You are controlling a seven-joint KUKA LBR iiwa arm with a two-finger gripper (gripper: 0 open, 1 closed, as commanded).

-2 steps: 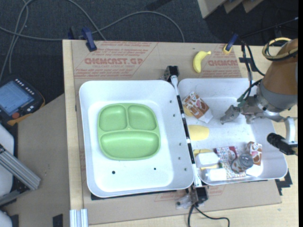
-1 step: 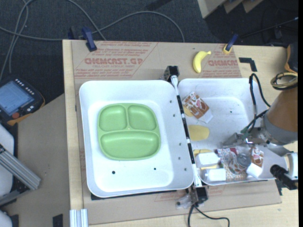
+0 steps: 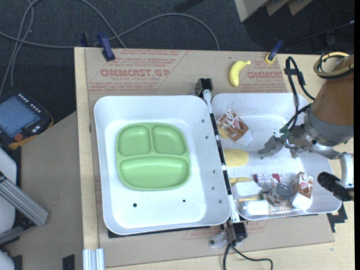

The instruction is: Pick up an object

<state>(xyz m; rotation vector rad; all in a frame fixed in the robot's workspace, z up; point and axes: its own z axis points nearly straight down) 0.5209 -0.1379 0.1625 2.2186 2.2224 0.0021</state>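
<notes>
Beside the snack packet [image 3: 232, 125], the fingers [image 3: 272, 147] hang, openness unclear, above the right bin [image 3: 253, 103].

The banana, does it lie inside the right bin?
No, the banana lies on the cardboard bench top beyond the far rim of the right bin.

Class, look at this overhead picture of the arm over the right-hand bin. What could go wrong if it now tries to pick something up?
1. The gripper hangs over bare floor of the right bin, beside the yellow block, so it may close on nothing.
2. The packets and small items along the near wall are crowded together; it might nudge neighbours or lift two.
3. The snack packet lies flat and could slip.
</notes>
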